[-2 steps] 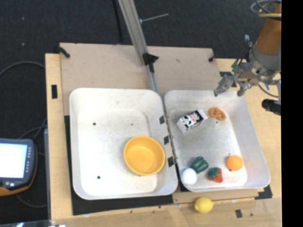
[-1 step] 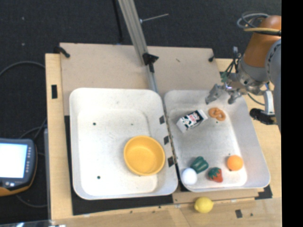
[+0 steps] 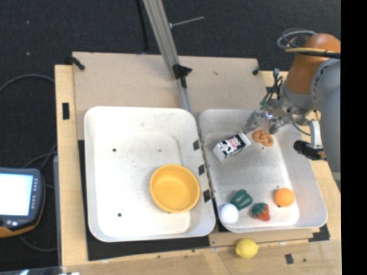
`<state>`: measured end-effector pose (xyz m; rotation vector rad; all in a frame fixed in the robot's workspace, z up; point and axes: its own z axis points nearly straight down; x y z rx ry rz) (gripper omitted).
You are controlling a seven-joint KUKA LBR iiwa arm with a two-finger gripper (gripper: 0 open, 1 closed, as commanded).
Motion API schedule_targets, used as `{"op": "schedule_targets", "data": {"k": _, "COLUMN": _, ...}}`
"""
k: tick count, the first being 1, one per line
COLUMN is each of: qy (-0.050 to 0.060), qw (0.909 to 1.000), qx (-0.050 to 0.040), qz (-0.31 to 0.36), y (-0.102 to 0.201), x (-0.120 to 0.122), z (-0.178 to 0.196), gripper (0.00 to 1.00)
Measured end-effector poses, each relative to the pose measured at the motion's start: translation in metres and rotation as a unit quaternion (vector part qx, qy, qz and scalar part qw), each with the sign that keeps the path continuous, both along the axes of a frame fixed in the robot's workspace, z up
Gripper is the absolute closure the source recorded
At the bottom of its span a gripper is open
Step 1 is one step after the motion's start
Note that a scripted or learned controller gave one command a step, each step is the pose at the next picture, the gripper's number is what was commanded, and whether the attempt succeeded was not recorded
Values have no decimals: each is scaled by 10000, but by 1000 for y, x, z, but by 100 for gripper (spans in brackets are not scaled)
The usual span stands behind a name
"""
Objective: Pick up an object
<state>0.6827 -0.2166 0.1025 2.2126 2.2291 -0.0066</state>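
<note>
Nearest of all, a lemon (image 3: 246, 248) lies on the bench (image 3: 143, 79) just outside the near rim of the right bin (image 3: 298, 171). Inside that bin, along its near edge, I see a white ball (image 3: 229, 213) at the left, a small green piece (image 3: 241, 199) just beyond it, a strawberry (image 3: 261, 211) to its right, and an orange (image 3: 284, 197) further right, all close together but apart from the rim. In the left bin (image 3: 114, 153) a yellow bowl (image 3: 175, 188) sits upright toward the near right corner, well apart from everything else. Further back in the right bin a small black-and-white carton (image 3: 230, 146) lies tipped on its side near the left wall. Just to its right is a small orange pretzel-shaped thing (image 3: 264, 137), and my gripper (image 3: 265, 121) hangs right over it at the far side of the bin, the arm (image 3: 309, 73) reaching in from the right. I cannot tell how wide my tool stands or whether it has hold of anything. At the far left, a slanted metal pole (image 3: 163, 33) crosses the bench, and a screen (image 3: 20, 202) sits off the bench's left side.
</note>
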Motion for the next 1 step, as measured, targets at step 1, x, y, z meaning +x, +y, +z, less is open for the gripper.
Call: {"op": "schedule_targets", "data": {"k": 1, "qy": -14, "qw": 10000, "qx": -29, "qz": 21, "y": -2, "x": 1, "z": 12, "gripper": 100}}
